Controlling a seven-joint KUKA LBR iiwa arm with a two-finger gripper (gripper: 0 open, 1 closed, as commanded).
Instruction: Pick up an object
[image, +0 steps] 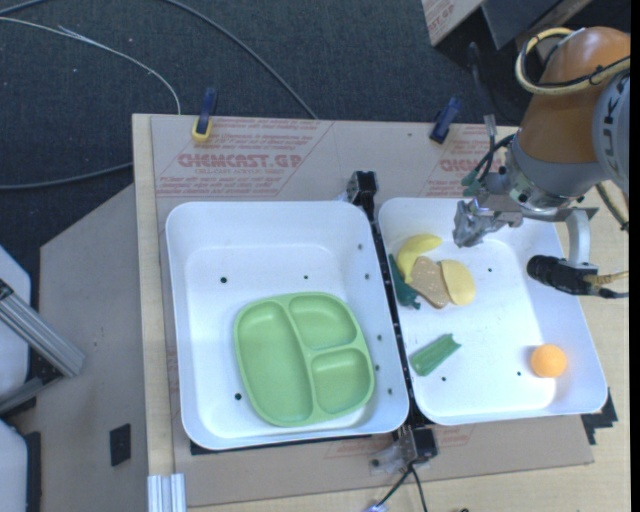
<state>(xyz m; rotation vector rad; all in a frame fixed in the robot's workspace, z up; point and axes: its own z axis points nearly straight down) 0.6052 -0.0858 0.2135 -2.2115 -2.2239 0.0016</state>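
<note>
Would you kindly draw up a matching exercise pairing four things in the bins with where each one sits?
Things:
1. green divided plate
2. orange ball
3. green pod
4. claw

Places:
A. front right corner of the right bin
B. above the right bin's back part
C. left bin
D. right bin, near its front left

Pairs: 1-C, 2-A, 3-D, 4-B

The arm (575, 90) is cut off by the top and right edges. Its jaws are too small and blurred to judge. A dark green piece (403, 289) lies partly hidden under the tan slice (430, 282).
</note>
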